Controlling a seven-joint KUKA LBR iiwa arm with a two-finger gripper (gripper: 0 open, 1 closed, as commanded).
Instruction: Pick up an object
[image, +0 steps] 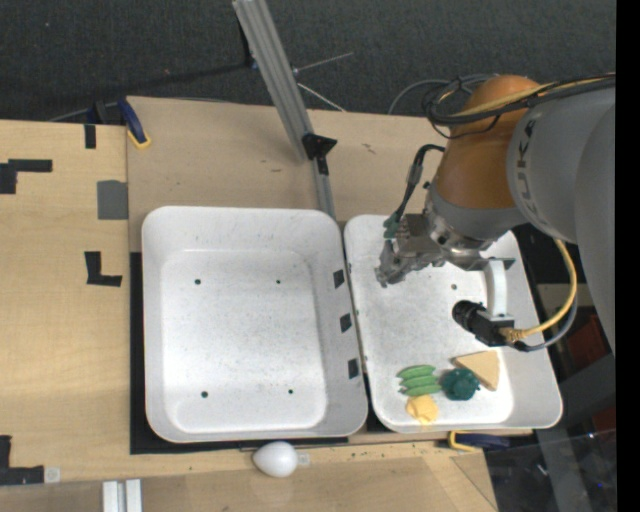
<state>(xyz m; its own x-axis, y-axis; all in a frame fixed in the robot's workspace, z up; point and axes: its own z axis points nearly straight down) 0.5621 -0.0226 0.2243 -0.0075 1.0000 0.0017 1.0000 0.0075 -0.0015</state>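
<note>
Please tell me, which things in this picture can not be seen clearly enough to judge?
- End effector, camera view: small and dark, its tip state is unclear.
- Right bin: its upper right is covered by the arm.
- Teal object, beside the yellow wedge: too small to identify.
- White egg-shaped object below the bins: blurred.

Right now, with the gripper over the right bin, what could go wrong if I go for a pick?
1. The green pod, yellow piece, teal lump and tan wedge sit bunched together, so a grab may catch two or knock one aside.
2. The gripper hangs near the right bin's far left end, well away from them; closing here likely grabs nothing.
</note>
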